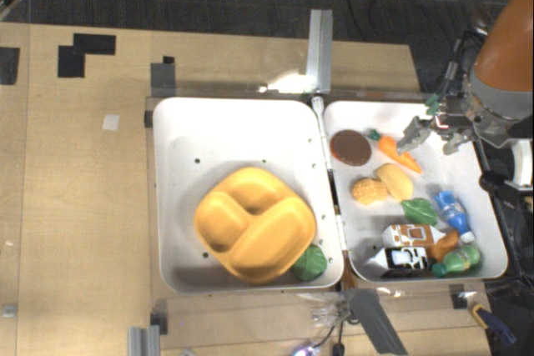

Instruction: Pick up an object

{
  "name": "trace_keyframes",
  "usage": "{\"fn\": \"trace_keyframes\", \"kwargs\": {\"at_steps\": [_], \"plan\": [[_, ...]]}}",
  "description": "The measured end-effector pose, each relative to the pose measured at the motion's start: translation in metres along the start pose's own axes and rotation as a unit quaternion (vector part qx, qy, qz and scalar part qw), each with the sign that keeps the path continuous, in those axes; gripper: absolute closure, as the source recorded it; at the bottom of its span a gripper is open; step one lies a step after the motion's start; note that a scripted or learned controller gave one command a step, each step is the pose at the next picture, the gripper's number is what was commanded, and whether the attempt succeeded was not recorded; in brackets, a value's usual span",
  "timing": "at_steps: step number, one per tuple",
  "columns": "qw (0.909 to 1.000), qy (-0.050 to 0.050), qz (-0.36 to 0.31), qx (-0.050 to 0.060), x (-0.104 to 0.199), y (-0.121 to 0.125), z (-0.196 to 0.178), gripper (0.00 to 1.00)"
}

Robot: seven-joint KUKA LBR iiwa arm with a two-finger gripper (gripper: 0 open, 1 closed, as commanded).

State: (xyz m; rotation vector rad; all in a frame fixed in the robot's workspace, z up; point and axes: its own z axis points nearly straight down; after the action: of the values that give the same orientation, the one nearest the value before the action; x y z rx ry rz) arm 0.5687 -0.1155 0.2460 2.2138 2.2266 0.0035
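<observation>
- Nearest, at the lower edge of the frame, the wooden bench [75, 246] carries two shallow white bins side by side.
- In the lower right corner of the right-hand white bin [492, 204] lie a small black-and-white carton [410, 248], a green plastic bottle [461, 260] and a blue plastic bottle [451, 211], packed closely; I judge these poor targets, since fingers coming down there would likely strike a neighbour.
- In the left-hand white bin [179, 146] a large yellow divided plastic dish [254, 223] sits lower centre, with a green leafy toy [310, 263] tucked at its lower right edge; the dish looks too broad for a two-finger grip.
- Mid-right bin: a yellow toy corn cob [370, 192] touches a pale yellow bread-like piece [395, 179], with a green pepper-like toy [420, 210] just beside.
- Farther up, a brown round disc [350, 147] lies flat, and an orange toy carrot [398, 154] lies slantwise next to it.
- The end effector [435, 132] hangs over the upper right of that bin, just beside the carrot's upper end; its fingers appear spread and grasp nothing.
- The carrot seems the likeliest pick: the fingers should straddle its narrow width, centred along its length, and descend fully before closing.
</observation>
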Motion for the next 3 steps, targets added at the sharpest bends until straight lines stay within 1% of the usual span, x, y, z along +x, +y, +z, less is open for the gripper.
{"fn": "trace_keyframes", "kwargs": {"at_steps": [1,2,3], "plan": [[0.9946,-0.001,-0.103,-0.001,-0.025,0.041,0.050,0.00],[0.9800,-0.002,-0.199,-0.004,-0.071,0.062,0.158,0.00],[0.9798,-0.002,-0.200,-0.008,-0.069,0.065,0.144,1.00]]}}
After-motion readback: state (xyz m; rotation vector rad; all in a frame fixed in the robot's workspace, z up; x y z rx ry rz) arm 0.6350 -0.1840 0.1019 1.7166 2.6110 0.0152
